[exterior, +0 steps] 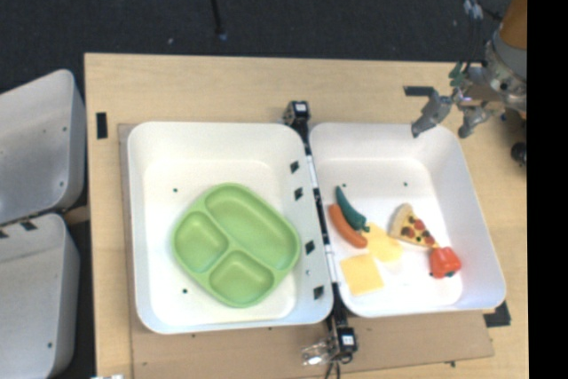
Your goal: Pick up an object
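— Where is the thing you mean to lift?

— The pizza slice (pixel 412 226) lies flat in the right bin (pixel 448 151), toward its near right part, tip pointing up and left. From my gripper (pixel 448 113) it sits below and slightly left; I hang over the bin's far rim.

— Is your hand ready?

— My fingers look spread and hold nothing.

— What crowds it?

— A red piece (pixel 445 262) just beside its crust, yellow cheese squares (pixel 371 260) touching on the left, then an orange carrot (pixel 348 225) and a dark green pod (pixel 351 207). The green plate (pixel 234 244) rests in the left bin (pixel 151 191), well apart.
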{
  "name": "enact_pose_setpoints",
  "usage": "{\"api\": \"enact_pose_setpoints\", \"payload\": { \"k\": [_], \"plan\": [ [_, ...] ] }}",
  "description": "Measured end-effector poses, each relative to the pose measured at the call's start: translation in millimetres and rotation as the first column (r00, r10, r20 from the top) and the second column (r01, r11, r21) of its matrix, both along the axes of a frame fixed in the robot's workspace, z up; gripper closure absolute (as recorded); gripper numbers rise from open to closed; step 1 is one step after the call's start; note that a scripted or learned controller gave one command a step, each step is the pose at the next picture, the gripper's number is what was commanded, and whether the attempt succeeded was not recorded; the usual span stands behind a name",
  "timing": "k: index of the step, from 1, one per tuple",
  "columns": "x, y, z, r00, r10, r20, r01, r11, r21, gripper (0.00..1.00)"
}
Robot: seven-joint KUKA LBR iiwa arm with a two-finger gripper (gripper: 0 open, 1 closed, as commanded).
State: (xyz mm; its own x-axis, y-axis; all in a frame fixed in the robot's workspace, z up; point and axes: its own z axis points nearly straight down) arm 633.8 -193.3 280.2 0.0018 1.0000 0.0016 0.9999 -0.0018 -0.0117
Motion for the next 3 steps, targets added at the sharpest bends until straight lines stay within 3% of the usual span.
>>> {"api": "enact_pose_setpoints", "payload": {
  "k": [1, 3],
  "plan": [
    [1.6, 0.6, 6.8, 1.0, 0.003, 0.011, -0.003, 1.0, -0.002, 0.0],
    [-5.2, 0.6, -100.1, 1.0, 0.0, 0.007, 0.0, 1.0, -0.003, 0.0]
  ]
}}
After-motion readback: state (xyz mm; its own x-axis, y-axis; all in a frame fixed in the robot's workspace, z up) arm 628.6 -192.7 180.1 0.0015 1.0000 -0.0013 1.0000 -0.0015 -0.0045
